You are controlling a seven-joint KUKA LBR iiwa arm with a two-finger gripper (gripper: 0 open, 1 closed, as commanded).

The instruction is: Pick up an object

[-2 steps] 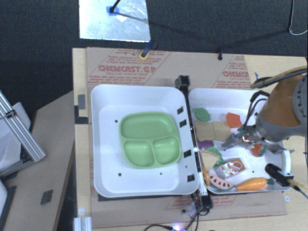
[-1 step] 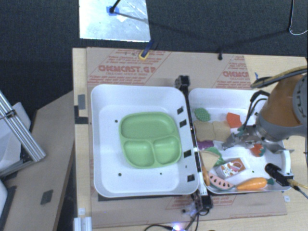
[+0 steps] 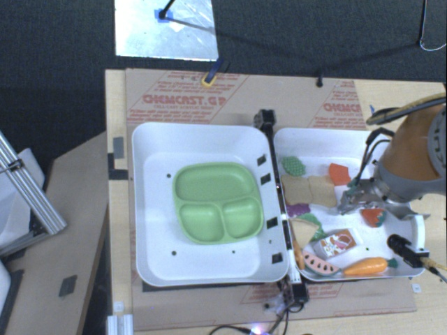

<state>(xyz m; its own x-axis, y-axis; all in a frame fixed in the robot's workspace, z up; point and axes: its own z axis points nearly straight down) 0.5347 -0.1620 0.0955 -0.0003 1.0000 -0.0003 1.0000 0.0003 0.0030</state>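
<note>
Your grey arm's two-finger gripper (image 3: 349, 199) is low in the right white bin (image 3: 314, 139), just above the pale tan flat toy slice (image 3: 316, 189). Whether it is apart or together cannot be told, and nothing shows between it, so judge the pick not yet made. An orange toy carrot (image 3: 364, 265) lies near the front wall. The left white bin (image 3: 150, 152) holds a green divided plate (image 3: 217, 202). Both rest on a brown cardboard-covered bench (image 3: 181, 96) over dark carpet.
</note>
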